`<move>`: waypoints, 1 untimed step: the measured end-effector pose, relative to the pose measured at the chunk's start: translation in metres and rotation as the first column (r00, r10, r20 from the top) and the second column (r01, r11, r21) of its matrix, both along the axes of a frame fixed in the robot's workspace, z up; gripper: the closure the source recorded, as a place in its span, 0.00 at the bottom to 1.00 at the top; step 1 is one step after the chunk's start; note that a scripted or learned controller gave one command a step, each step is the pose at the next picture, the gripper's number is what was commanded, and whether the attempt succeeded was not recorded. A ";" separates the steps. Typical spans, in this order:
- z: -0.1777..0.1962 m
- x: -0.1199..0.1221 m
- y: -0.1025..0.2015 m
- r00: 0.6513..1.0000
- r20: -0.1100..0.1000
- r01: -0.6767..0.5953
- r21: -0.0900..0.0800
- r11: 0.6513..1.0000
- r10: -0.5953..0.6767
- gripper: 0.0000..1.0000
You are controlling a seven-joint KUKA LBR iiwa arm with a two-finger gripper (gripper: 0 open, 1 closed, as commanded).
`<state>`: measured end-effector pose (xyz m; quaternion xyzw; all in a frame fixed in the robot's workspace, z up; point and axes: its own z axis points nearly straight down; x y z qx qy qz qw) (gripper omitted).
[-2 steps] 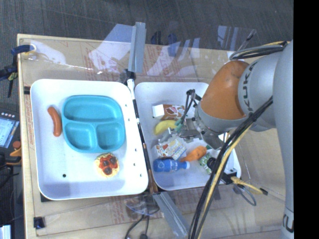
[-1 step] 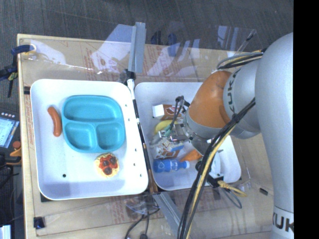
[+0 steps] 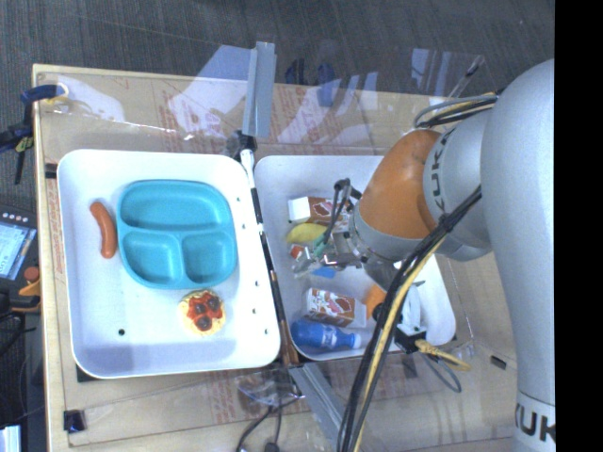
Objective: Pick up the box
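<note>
In the right bin (image 3: 273,182), a small white and brown box (image 3: 311,207) lies near the far left corner. A second brown and white box (image 3: 335,305) lies nearer the front. My gripper (image 3: 316,254) hangs low between the two, just past a yellow object (image 3: 303,233) and above a small blue piece (image 3: 323,272). It is beside the far box, and I see nothing clearly held in it. The grey arm with its orange band (image 3: 405,196) covers the right half of this bin.
A blue bottle (image 3: 325,335) lies at the right bin's front edge, and an orange piece (image 3: 376,298) sits by the arm. The left bin (image 3: 80,328) holds a blue sectioned tray (image 3: 177,232), a sausage (image 3: 104,229) and a small pizza toy (image 3: 203,312).
</note>
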<state>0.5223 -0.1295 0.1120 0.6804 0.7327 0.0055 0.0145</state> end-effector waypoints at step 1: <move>0.000 0.000 0.000 1.000 0.000 0.000 0.000 1.000 0.000 0.00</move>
